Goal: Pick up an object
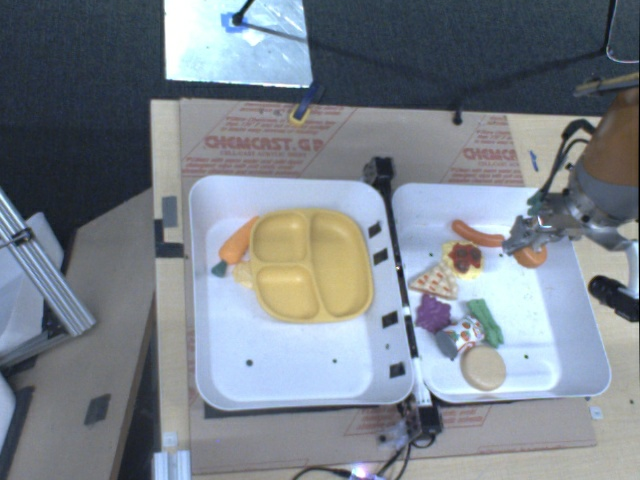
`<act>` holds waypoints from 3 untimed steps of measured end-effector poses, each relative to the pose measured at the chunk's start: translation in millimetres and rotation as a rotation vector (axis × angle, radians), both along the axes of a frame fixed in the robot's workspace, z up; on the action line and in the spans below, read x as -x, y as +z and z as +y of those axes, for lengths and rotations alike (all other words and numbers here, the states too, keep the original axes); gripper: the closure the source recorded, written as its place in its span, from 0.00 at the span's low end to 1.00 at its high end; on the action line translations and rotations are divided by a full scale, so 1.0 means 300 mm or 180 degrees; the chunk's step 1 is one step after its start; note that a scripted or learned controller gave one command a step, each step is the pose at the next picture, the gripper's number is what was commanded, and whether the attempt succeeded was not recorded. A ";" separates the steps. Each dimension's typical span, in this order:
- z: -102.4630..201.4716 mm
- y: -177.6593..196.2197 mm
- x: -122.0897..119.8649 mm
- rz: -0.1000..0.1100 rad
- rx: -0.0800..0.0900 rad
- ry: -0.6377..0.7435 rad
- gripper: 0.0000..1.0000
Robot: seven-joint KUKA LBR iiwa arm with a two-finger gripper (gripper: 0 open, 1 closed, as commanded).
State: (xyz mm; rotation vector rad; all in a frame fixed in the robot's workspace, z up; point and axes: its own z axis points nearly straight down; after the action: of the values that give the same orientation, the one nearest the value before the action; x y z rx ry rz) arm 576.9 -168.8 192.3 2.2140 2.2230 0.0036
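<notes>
Dark carpet surrounded a pale wooden counter (120, 268) on which a cardboard sheet carried two shallow white bins side by side. Inside the left bin (215, 368) sat a yellow divided plate (305, 265), with a toy carrot (237, 240) touching its far-left edge. Within the right bin (570, 353) lay a scatter of toy food: a hot dog sausage (477, 234), a red-and-yellow piece (465, 258), a pizza slice (435, 281), a purple piece (433, 313), a green piece (485, 321), a small can (455, 340) and a round tan cookie (484, 368).

Reaching in from the right, the hand (527, 238) hung low at the far right of that bin, right over an orange round piece (533, 258). Whether its fingers were spread or closed could not be told, and nothing was visibly between them.

That orange piece seemed the likely target. It looked like a light, stiff, smooth plastic toy, probably slippery and apt to skid or squirt out of a pinch. A grip across its middle, squarely from above, would likely suit it best. Being close to the bin wall, it left little room for a finger on that side.
</notes>
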 end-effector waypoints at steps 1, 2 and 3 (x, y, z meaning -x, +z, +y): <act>-0.001 0.113 -0.004 0.0001 -0.0001 0.0001 1.00; 0.166 0.078 0.024 0.0014 -0.0006 0.0008 1.00; 0.300 0.079 0.061 0.0013 -0.0003 0.0003 1.00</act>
State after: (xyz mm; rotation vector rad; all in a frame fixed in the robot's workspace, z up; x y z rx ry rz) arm 558.5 -78.9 215.9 2.2153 2.2266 0.0004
